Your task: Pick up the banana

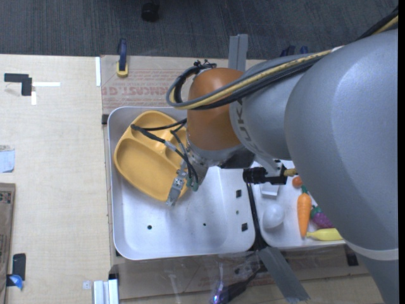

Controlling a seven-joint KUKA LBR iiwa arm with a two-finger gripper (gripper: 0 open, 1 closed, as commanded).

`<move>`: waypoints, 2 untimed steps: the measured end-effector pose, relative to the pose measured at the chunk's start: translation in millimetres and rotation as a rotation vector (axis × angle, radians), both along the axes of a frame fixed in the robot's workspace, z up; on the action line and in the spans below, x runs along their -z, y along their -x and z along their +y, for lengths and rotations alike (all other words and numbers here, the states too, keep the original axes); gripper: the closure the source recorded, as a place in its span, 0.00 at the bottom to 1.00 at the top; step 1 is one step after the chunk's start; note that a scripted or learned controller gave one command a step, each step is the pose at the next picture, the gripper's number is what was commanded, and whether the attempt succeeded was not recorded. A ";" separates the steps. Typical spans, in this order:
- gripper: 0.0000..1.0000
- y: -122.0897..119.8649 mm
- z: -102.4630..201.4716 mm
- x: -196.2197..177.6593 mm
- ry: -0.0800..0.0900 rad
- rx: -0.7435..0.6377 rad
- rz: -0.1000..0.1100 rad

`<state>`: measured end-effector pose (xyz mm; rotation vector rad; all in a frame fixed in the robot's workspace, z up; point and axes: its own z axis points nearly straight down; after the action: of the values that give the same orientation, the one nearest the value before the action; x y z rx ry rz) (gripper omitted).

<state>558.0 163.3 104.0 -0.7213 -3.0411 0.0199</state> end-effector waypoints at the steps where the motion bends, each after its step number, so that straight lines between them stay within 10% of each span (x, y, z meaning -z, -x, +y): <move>1: 0.00 48.8 37.0 9.7 0.002 0.260 -0.030; 2: 0.00 18.9 28.9 15.4 0.003 0.526 0.023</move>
<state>539.1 192.2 88.6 -1.4757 -2.7280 0.0252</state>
